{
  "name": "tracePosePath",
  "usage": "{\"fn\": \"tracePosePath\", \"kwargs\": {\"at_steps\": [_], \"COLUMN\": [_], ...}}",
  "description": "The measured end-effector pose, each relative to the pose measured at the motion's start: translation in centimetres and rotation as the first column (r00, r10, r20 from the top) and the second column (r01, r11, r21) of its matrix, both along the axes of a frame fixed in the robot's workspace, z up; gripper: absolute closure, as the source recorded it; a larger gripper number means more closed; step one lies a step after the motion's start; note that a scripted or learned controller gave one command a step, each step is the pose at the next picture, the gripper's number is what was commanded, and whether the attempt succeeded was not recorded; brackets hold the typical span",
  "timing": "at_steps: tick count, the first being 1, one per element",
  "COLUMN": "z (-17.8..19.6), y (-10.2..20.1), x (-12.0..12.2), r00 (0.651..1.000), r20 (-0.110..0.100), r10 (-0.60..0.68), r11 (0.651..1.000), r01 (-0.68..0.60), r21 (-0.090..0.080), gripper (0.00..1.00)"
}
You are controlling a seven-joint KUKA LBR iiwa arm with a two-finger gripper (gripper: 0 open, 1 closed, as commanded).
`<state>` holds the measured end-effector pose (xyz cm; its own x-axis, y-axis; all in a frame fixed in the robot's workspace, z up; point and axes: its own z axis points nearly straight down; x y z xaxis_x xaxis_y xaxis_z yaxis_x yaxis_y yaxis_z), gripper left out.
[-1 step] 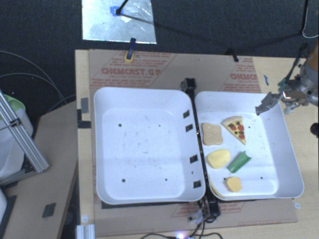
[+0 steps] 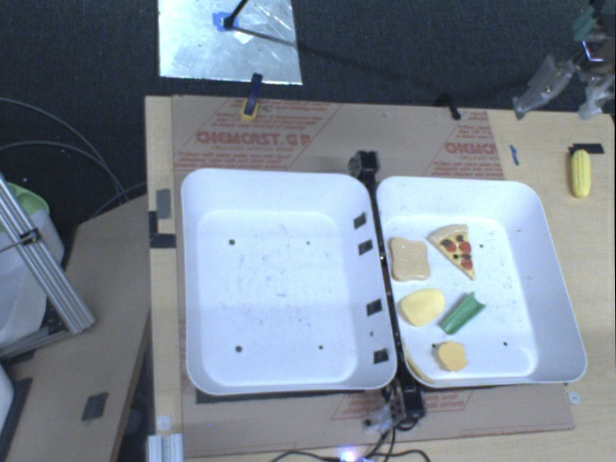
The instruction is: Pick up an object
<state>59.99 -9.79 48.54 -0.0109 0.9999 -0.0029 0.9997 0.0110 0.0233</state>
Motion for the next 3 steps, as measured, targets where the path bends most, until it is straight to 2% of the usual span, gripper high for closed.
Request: {"fn": "tracePosePath", "kwargs": {"at_steps": [1, 2, 3], "z": [2.7, 5.2, 6.2], "y": [8.2, 16.7, 16.1], "x": [-3.7, -8.3, -8.1], "r00": [1.0, 1.0, 1.0], "r20": [-0.018, -0.017, -0.016], "r10": [0.002, 0.003, -0.004], "r11": [1.0, 1.0, 1.0], "r01": [-0.002, -0.003, 0.004], "r21": [0.005, 0.007, 0.004], "gripper": [0.0, 0.0, 1.0]}}
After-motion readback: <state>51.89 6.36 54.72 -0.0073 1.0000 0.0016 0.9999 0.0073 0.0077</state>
